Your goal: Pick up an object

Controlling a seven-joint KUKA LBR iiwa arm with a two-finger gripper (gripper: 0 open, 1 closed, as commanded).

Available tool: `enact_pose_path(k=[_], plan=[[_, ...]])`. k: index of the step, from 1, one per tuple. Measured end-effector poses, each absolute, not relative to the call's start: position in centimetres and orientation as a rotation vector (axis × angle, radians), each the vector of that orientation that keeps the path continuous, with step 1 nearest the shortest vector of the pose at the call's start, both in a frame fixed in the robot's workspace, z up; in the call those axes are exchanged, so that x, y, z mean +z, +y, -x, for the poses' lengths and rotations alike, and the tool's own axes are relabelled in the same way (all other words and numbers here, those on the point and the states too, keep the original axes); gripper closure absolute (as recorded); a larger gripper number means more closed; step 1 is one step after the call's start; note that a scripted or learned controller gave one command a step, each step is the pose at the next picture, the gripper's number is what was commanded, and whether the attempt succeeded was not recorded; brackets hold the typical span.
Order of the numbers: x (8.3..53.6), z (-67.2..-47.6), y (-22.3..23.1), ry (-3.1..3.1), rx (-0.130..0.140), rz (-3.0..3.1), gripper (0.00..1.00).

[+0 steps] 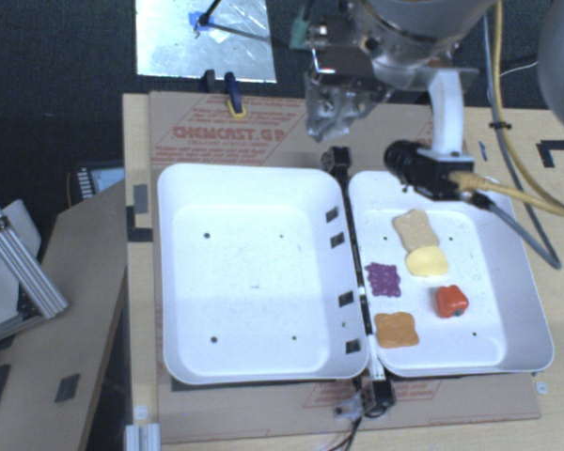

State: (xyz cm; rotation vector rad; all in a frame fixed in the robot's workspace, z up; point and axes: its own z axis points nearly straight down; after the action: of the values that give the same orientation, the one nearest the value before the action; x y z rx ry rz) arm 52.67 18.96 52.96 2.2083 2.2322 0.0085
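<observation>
While the gripper (pixel 334 120) hovers beyond the bins' far edge, grip state unreadable, you're at approach; next, descend toward the right bin (pixel 508 336).

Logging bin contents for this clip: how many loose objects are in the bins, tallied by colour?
Tan: 1, the tan block
Yellow: 1, the yellow piece
Purple: 1, the purple cluster
Red: 1, the red piece
Orange: 1, the orange piece
Total: 5, all in the right bin
</observation>
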Motion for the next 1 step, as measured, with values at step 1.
enact_pose_path(k=[1], plan=[[54.08, -52.69, 18.98, 2.238, 0.012, -2.201, 1.00]])
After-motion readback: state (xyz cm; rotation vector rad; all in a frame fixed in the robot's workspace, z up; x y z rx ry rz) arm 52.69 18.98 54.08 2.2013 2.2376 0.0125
